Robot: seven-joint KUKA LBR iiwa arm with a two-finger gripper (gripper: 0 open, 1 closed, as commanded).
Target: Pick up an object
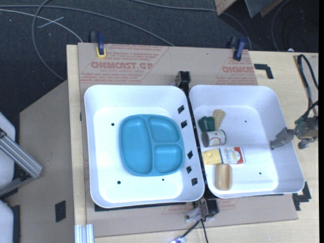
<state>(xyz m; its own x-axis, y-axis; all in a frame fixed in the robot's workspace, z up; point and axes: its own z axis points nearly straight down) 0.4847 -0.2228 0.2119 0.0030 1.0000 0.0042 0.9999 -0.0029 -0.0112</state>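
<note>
Two white bins sit side by side. The left bin (96, 135) holds one blue divided plate (151, 145). The right bin (283, 135) holds four small things along its left side: a green brush (208, 121) farthest, a small can (214, 137), a yellow packet (223, 156) and a tan piece (223, 176) nearest. The gripper (281, 139) hovers at the right bin's right rim; whether it is spread or closed, I cannot tell.

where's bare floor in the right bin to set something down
The right bin's right half is bare, from the items across to the gripper at its right rim. Crowded: left side, against the divider, where the can and yellow packet cluster.
</note>
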